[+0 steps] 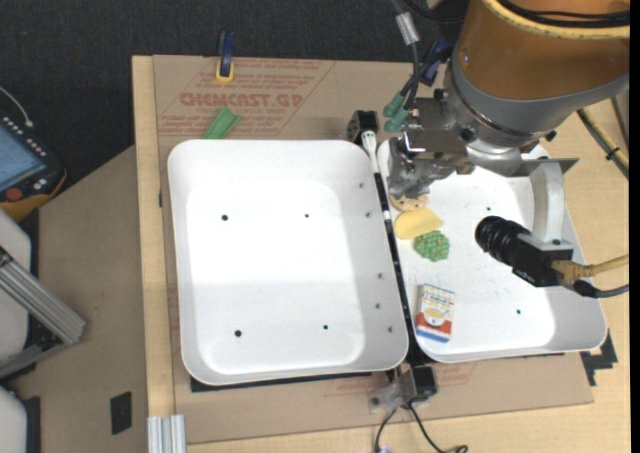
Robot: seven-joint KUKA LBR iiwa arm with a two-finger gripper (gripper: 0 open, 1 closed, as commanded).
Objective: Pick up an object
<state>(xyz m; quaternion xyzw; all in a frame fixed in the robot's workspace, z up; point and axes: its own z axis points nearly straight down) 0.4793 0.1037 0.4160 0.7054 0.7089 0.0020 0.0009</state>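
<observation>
We see the arm (545, 31) reaching in from the right, its gripper (408, 184) lowered at the far left corner of the right bin (520, 326), hard by the wall it shares with the left bin (270, 251); whether anything is gripped we cannot tell; just below the gripper lies a pale yellow object (417, 223), its top edge apparently touching the tip; a small green knobbly object (432, 245) lies touching the yellow one's lower side; nearer the front rests a small red, white and blue carton (435, 311), flat and apart from them; a black cylindrical fitting (515, 246) juts over the bin's right half.
</observation>
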